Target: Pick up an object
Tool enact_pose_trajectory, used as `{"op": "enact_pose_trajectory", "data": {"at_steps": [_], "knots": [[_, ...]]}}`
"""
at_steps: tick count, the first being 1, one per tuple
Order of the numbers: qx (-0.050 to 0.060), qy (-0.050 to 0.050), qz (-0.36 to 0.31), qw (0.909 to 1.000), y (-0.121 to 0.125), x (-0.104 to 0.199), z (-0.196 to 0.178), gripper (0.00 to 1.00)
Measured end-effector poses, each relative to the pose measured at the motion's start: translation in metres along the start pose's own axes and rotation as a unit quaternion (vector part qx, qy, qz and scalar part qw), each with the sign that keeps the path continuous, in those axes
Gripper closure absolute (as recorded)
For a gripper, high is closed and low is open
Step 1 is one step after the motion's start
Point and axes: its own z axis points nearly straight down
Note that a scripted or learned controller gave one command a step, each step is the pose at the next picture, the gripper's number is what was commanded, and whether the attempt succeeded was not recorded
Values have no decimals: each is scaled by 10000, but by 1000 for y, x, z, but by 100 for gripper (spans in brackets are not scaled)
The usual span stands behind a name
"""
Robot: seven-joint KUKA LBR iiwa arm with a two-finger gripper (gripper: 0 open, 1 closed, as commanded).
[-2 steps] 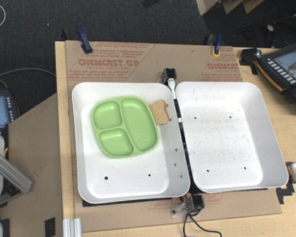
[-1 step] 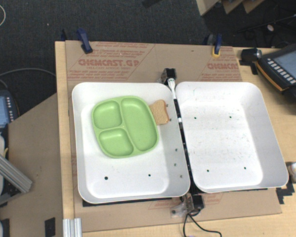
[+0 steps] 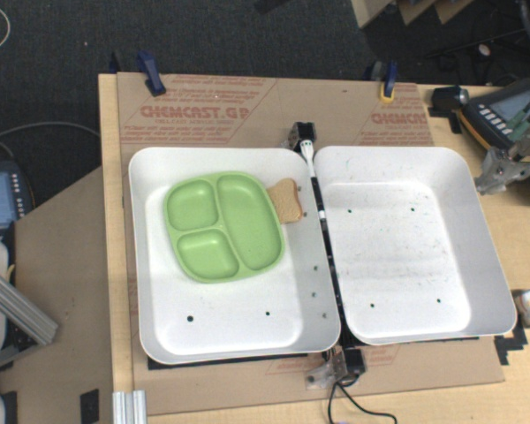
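Left bin: a shallow white plastic bin (image 3: 150, 263) with rounded corners, lying on the left half of the bench.
Right bin: a matching shallow white plastic bin (image 3: 406, 263), edge to edge with the left one; small dark specks dot its floor.
Plate: a light green plastic plate with three compartments (image 3: 223, 228) lies flat in the upper part of the left bin, one long compartment on its right and two smaller ones on its left.
Task's thing: a small flat tan piece with rounded corners (image 3: 286, 200), like a slice of toast, lies in the left bin, touching the plate's upper right rim and near the bin's right wall.
Jaws: cannot tell how they stand.
Seam: a thin black cable (image 3: 322, 228) runs along the line where the two bins meet.
Base: a brown cardboard sheet with red print (image 3: 194, 104) lies under both bins.
Clamps: a blue clamp (image 3: 150, 73) grips the sheet's far left edge, and a yellow and blue clamp (image 3: 389, 82) its far right edge.
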Motion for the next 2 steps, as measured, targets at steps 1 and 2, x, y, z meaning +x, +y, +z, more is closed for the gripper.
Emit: {"op": "enact_pose_trajectory", "data": {"at_steps": [1, 2], "knots": [[-171, -62, 2, 9998, 30, -30, -163, 100], [-42, -10, -1, 10000, -38, -4, -107, 100]]}}
